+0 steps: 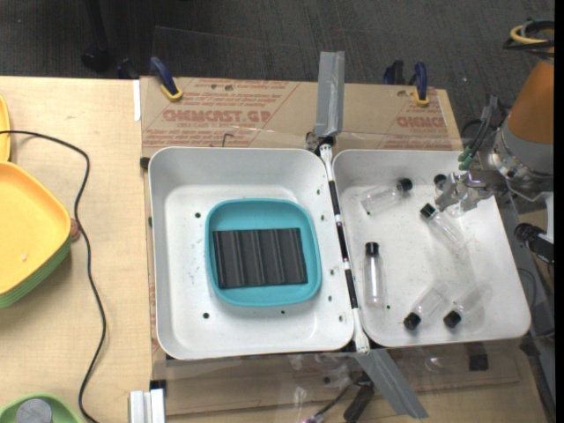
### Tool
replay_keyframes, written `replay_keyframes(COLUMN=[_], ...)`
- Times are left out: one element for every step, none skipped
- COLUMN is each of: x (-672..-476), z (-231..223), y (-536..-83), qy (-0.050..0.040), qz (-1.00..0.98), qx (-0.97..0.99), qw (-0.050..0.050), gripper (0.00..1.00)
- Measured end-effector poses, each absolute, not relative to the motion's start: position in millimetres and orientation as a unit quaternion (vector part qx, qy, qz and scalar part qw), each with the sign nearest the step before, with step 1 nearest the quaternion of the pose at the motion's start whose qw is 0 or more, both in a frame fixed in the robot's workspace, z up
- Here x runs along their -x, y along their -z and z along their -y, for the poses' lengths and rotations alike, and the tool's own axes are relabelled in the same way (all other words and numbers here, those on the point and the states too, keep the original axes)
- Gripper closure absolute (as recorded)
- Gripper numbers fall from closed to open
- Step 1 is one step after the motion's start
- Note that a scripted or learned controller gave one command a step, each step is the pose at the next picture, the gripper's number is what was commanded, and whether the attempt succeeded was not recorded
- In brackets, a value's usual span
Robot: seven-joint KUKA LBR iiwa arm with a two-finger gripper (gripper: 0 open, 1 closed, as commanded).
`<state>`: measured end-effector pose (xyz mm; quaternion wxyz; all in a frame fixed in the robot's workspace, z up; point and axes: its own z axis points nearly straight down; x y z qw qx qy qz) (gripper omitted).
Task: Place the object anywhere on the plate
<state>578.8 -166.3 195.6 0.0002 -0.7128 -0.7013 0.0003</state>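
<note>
A teal plate (262,254) with a dark ridged centre lies in the left bin (176,236). Several clear vials with black caps are scattered in the right bin (493,263). One vial (374,273) lies near the bin's left wall, another vial (385,196) is at the back, and two more vials (425,310) lie near the front. My gripper (462,187) hangs low over the back right of that bin. A vial (441,222) lies just left of and below it, its cap close to the gripper. Whether that vial is touched is unclear.
A raised divider (339,236) separates the two bins. Cardboard (264,108) with clamps lies behind them. A yellow dish (26,236) and a black cable (88,236) rest on the wooden table to the left.
</note>
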Motion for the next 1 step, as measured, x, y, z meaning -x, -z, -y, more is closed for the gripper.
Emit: replay_keyframes(x=[-578.8], z=[166.4], y=[-195.7], qy=[-0.0004], qz=[0.701], qx=[0.713], qw=[0.000], gripper=[0.00])
